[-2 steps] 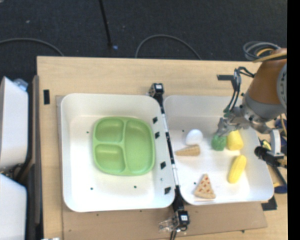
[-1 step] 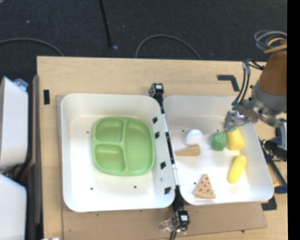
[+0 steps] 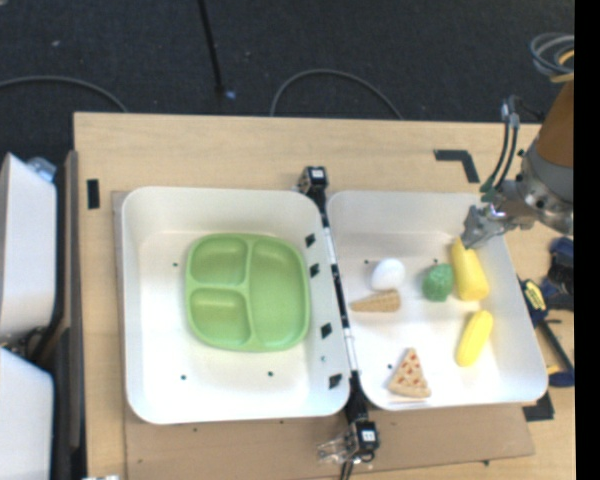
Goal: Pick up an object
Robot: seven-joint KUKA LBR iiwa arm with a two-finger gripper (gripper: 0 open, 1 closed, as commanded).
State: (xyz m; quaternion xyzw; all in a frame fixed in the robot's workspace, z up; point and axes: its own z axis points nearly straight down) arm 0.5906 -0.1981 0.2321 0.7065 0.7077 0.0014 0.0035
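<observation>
- Rightward, the arm [image 3: 550,158] leans over the right bin [image 3: 380,213].
- Its gripper [image 3: 477,230] hovers just above the upper yellow piece [image 3: 469,273]; grip state indiscernible.

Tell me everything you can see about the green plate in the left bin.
The green plate is a light green, rounded-square tray that looks like plastic, with a matte surface. Raised ridges divide it into three compartments: two smaller ones at the far side and one wide one at the near side. All three hold nothing. It lies flat and upright on the floor of the left bin, roughly in the middle, apart from the walls. Nothing else touches it.
</observation>
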